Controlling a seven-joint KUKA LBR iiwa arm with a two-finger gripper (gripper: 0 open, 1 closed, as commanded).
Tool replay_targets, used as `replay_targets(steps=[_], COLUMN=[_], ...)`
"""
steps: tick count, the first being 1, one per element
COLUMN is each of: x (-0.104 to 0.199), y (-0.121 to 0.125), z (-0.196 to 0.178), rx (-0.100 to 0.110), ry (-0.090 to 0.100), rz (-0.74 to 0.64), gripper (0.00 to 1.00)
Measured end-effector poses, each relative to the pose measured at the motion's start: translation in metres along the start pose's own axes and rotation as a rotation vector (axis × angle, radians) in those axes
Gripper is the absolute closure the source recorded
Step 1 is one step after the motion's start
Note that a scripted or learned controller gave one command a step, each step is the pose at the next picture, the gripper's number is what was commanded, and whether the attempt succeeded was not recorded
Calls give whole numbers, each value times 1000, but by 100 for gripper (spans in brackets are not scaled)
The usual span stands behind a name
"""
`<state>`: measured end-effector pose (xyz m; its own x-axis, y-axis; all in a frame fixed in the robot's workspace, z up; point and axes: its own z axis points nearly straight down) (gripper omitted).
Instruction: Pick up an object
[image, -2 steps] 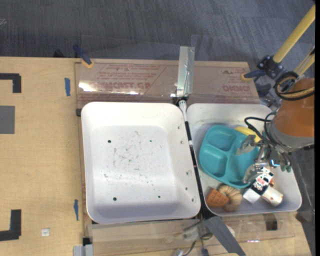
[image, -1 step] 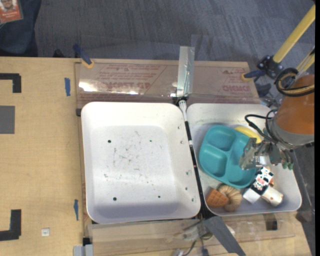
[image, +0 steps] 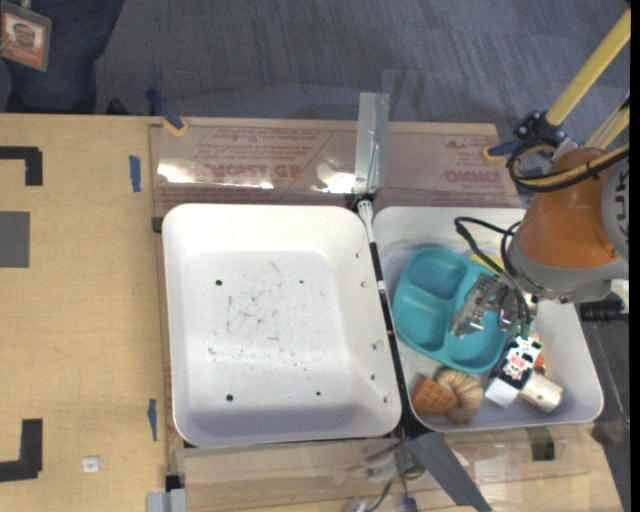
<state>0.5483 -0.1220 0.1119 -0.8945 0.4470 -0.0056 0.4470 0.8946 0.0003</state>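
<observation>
In the right bin (image: 575, 345) lies a teal divided dish (image: 432, 300). My gripper (image: 488, 318) hangs over the dish's right part, low above it or touching it; I cannot tell which. In front of the dish sit a brown and orange rounded toy (image: 447, 394), a black-and-white spotted toy (image: 520, 360) and a pale cylinder with a tan end (image: 541, 393). The arm's orange band (image: 562, 225) covers the bin's back right corner.
The left bin (image: 180, 300) lies beside the right one, and their rims meet at a dark strip (image: 385, 310). A metal post (image: 372, 140) stands behind them. The wooden bench (image: 70, 330) stretches to the left.
</observation>
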Motion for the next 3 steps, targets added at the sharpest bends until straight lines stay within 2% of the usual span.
replay_targets(steps=[1,2,3], x=[-38,47,83], y=[90,49,101], z=[-76,-74,-132], rx=[-4,-1,-6], ry=[-2,5,-2], rz=[459,137,142], gripper=[100,100,100])
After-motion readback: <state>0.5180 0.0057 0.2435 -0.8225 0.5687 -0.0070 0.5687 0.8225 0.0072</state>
